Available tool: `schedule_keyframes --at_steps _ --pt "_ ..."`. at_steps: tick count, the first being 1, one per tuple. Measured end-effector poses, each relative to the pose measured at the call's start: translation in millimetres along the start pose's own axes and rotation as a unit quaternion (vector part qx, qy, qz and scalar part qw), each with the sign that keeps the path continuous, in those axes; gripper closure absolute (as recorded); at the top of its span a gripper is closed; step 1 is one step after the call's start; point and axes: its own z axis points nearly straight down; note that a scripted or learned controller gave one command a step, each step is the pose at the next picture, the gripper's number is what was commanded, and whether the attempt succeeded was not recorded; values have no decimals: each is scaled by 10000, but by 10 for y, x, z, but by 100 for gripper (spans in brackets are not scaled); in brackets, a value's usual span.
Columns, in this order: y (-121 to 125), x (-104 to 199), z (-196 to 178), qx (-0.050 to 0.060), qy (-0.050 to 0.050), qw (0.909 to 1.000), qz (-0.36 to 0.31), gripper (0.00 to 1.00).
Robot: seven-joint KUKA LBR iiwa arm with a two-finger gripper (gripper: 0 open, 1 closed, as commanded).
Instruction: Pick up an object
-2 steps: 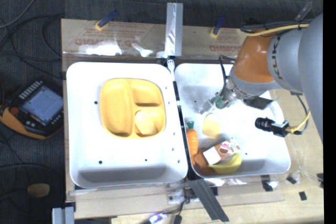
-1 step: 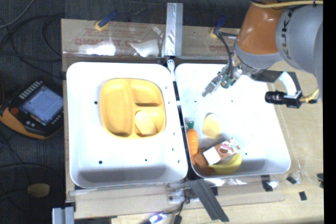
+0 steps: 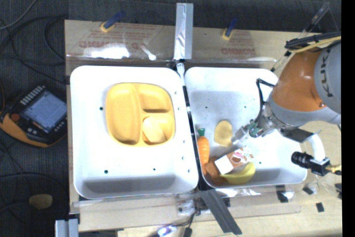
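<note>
My gripper (image 3: 244,137) reaches into the right bin (image 3: 233,94) from the right and hangs low over its front half. Just left of it lies a pale yellow slice (image 3: 223,132). Below it sits a cluster: a white box (image 3: 223,165), a small red-and-white packet (image 3: 240,157), a yellow banana (image 3: 243,174) and a brown item (image 3: 213,172). An orange carrot with a green top (image 3: 203,148) lies against the bin's left wall. Nothing shows in the gripper's grasp.
The left bin (image 3: 89,169) bears a yellow divided plate (image 3: 138,114). A metal divider strip (image 3: 183,30) runs up between the bins. A handheld controller (image 3: 33,115) lies on the floor at the left.
</note>
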Motion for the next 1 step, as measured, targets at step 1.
schedule_keyframes --at_steps 1 --pt "3 3 0 -4 2 10000 -2 0"
